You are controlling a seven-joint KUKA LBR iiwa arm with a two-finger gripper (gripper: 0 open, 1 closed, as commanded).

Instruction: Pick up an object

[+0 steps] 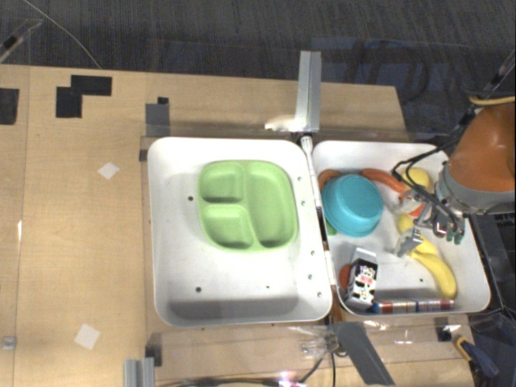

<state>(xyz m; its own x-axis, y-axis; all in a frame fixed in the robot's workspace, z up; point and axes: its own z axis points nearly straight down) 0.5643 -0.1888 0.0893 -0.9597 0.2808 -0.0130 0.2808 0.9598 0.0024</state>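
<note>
We see two white bins side by side on the wooden bench. The left bin (173, 216) holds a green divided tray (246, 204). In the right bin (476, 293) a blue bowl (352, 203) sits near the dividing wall, a banana (435, 268) lies toward the right, and a small black-and-white carton (364, 277) rests near the front. The gripper (413, 236) hangs low just above the banana's upper end, with the orange-banded arm (484, 156) behind it.

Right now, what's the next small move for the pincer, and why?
Probably a short drop straight down. The pincer sits in the right bin, just above the upper end of the banana, with nothing visibly held. The blue bowl lies clear to the side.
</note>
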